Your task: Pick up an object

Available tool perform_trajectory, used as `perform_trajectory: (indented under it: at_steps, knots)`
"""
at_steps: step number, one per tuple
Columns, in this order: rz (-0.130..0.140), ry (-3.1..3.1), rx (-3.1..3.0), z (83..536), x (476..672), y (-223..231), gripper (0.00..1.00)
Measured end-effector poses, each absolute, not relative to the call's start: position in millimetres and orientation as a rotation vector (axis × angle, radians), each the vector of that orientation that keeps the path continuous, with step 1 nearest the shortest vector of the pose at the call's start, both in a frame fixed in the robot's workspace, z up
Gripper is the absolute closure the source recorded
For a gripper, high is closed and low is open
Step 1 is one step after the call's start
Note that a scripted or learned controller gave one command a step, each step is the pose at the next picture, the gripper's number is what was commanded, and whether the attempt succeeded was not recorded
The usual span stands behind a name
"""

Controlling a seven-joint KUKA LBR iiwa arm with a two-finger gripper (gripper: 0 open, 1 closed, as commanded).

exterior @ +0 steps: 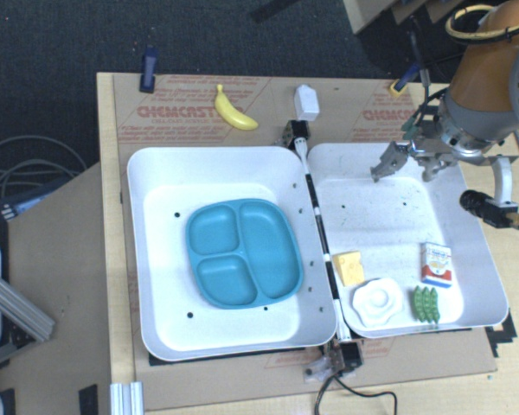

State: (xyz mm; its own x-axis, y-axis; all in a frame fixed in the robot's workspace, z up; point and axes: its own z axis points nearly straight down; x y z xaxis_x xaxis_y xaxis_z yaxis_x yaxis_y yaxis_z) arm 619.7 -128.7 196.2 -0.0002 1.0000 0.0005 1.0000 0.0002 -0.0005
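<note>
My gripper (405,172) hangs over the far end of the right bin (389,210), its two grey fingers spread open with nothing between them. Near that bin's front edge lie a yellow block (349,268), a white round fried-egg toy (376,303), a green pea pod (426,304) and a small red, white and blue carton (437,264). All of them sit well in front of the gripper, apart from it. A blue divided plate (242,253) lies in the middle of the left bin (156,232).
A yellow banana (233,111) lies on the bench board behind the left bin, outside both bins. A small white box (307,102) and a blue clip (148,69) sit at the board's far edge. Cables lie on the floor at the left.
</note>
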Motion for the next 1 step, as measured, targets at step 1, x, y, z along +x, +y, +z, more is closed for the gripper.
perform_trajectory:
  at_steps: [1]
  knots:
    - [0.002, -2.219, -2.223, 136.4, 541.2, -164.2, 0.0]
